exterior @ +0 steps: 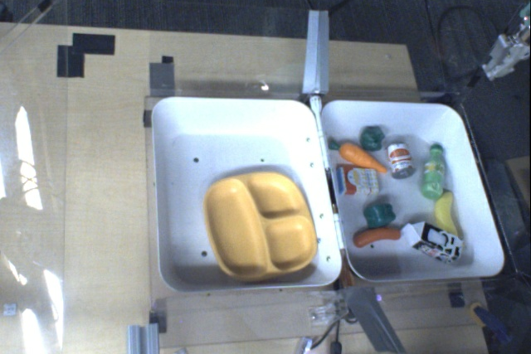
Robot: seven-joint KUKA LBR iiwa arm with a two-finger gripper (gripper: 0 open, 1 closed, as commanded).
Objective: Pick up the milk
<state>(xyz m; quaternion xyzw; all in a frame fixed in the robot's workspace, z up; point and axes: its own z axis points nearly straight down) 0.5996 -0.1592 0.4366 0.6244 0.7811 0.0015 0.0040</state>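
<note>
- Camera view: two white bins are seen side by side on the surface (99, 178); the left bin (178, 137) carries a yellow divided tray (260, 223), the right bin (465, 137) carries the small items.
- Milk (436, 241) – a small white carton w/ black print – is found lying on its side near the front right corner of the right bin, just beside the banana (447, 211) and close to the sausage (377, 237).
- Its long axis is judged to run diagonally, from upper left to lower right in the frame; the narrower white end, prob. the gabled top, points toward the sausage, the printed body toward the bin's front right corner. Not certain at this res.
- Other items in the right bin: carrot (361, 156), can (400, 160), green bottle (432, 172), two dark green pieces (372, 137), a small printed box (358, 180).
- End effector (506, 54) is seen at the far right edge, above and well apart from the right bin, over the dark floor; whether it is spread or closed cannot be told – too small and cut off.
- Progress: nothing done yet as far as shown. Milk is untouched in the bin; approach, descent, grasp and lift are all left.
- A grasp across the carton's short axis is judged likeliest to work; the banana close by leaves little room on that side.
</note>
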